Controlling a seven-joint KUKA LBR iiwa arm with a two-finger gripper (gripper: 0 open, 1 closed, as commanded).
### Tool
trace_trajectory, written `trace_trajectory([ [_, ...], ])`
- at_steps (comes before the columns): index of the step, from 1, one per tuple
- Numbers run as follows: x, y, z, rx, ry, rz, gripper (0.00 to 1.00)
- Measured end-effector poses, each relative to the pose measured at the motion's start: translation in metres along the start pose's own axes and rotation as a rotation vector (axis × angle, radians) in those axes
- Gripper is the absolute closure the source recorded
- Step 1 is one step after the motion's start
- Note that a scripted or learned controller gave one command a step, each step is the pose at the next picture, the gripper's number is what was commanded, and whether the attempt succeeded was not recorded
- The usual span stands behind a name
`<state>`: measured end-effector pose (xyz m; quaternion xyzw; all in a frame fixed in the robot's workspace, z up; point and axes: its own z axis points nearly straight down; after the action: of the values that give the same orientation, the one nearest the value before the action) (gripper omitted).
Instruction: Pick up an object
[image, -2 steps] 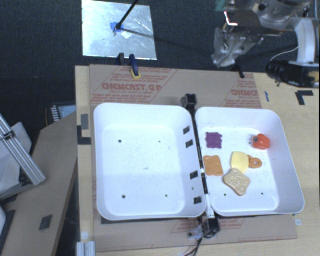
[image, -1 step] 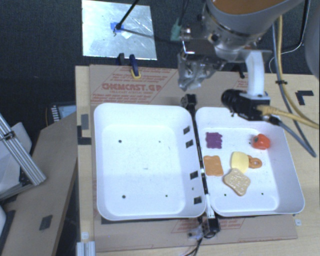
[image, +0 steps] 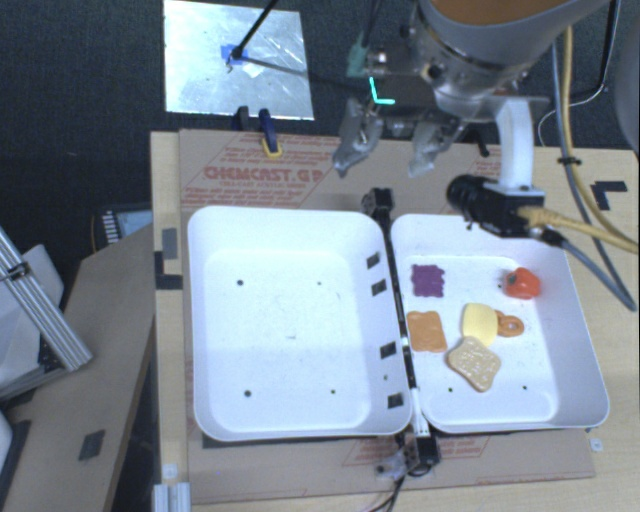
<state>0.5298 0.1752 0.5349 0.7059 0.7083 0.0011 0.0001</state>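
Overhead, tool (image: 391, 150) open above bins (image: 280, 330).

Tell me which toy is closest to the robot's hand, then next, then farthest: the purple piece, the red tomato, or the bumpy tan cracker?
Measured from the hand, above the bins' far edge in the camera view:
1. Purple piece, at the far left of the right bin.
2. Red tomato, by that bin's right side, a bit farther off.
3. Tan cracker, lowest in the picture, toward the bin's near edge.
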Motion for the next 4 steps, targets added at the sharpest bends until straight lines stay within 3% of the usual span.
trace_trajectory([
  [1,0.000,0.000,-0.012,-0.003,0.002,-0.003,1.00],
  [2,0.000,0.000,-0.011,-0.002,0.001,-0.004,0.00],
  [3,0.001,0.000,-0.023,-0.004,0.003,-0.007,1.00],
  [4,0.001,0.000,-0.022,-0.004,0.003,-0.007,0.00],
])
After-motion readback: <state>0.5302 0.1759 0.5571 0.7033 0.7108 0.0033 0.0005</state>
